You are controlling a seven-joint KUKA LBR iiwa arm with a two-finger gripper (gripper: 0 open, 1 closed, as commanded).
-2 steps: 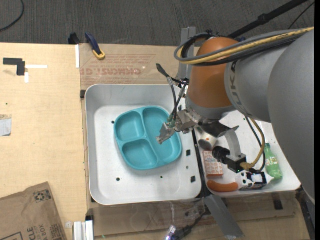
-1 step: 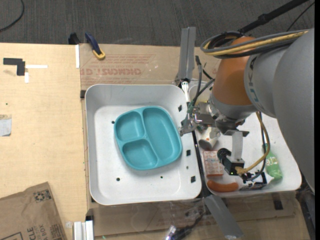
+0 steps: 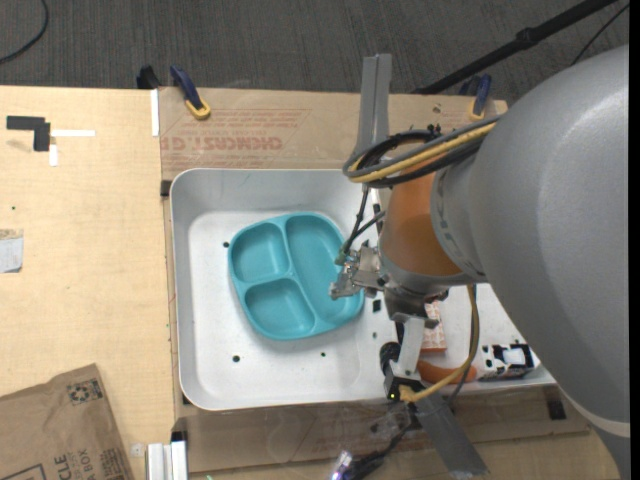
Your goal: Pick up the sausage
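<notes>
one sausage (image 3: 445, 372) lies roughly crosswise beneath the arm (image 3: 430, 238).

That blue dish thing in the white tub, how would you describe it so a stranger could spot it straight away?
Find the left white bin on the wooden bench. The teal plate lies flat on its floor, close beside the grey and orange arm. It has three compartments, and its bright teal colour stands out against the white bin.
</notes>
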